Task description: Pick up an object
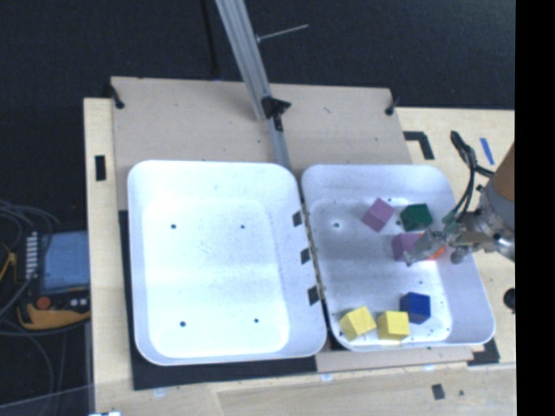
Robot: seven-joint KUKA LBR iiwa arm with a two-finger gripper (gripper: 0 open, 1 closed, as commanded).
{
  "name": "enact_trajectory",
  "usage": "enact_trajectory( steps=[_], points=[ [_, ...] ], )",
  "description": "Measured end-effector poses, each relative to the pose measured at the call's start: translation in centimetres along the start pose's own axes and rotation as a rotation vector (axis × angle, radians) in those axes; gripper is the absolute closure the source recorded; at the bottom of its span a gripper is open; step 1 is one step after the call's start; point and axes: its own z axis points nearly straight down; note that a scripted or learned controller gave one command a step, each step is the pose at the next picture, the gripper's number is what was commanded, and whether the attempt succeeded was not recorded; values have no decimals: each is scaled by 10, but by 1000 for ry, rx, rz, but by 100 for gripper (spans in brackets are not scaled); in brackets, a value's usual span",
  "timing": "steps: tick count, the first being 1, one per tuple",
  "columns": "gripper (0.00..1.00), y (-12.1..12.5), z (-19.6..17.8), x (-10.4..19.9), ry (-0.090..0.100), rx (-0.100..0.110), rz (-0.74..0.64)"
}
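1. Camera view: the hand (pixel 431 248) hangs low over the right bin (pixel 347 185), beside a purple block (pixel 404 246); I cannot tell its state.
2. A green block (pixel 416 217) and a second purple block (pixel 378 214) lie close by; a blue block (pixel 416 306) and two yellow blocks (pixel 374 323) sit nearer the front.
3. Judgement: centre squarely over the one block, clear of the green one, before closing.

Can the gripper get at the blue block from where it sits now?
Probably yes. The blue block lies apart from the yellow blocks, nothing on top, and the gripper hovers just above it in the right bin.
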Motion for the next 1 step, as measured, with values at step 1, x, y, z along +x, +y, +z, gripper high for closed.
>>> enact_trajectory(
  steps=[1],
  points=[
    [0,0,0,0,0,-1,1]
  ],
)
